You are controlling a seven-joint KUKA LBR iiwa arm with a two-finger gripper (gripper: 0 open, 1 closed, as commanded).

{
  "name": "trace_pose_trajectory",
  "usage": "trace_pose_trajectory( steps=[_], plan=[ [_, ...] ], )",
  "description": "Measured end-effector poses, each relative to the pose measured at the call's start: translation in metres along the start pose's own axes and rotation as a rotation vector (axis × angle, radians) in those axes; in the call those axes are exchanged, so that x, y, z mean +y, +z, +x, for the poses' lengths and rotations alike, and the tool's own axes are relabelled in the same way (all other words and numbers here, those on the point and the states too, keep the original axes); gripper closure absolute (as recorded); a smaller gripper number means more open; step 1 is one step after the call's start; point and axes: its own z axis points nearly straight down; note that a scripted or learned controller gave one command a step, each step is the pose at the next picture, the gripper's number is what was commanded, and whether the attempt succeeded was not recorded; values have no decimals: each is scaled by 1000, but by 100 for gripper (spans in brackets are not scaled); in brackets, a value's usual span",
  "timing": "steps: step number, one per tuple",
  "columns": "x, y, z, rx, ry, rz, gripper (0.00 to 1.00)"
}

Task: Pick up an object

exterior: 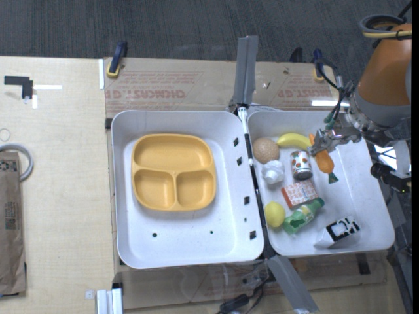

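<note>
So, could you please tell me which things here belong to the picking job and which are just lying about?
Job: pincer, carrot, banana, can, lemon, green bottle, right bin.
Lying about: yellow tray, blue clamps, brown bag.

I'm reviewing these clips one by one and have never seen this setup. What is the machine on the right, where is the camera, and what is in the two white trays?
One camera looks down at a slant on a bench with two shallow white bins. The grey and orange shape at the right is a robot arm; its gripper hangs over the right bin, near the carrot. I cannot tell whether it is open or shut, and nothing is clearly held.

The left bin holds a yellow divided plate. The right bin holds small items: a banana, a brown egg-like thing, a can, a white crumpled thing, a red box, a lemon, a green bottle and a black-and-white piece.
</note>
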Motion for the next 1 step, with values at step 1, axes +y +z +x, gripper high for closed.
trace_pose_trajectory(
  steps=[1],
  plan=[
    [-27, 31, 21, 2, 112, 3, 100]
  ],
)
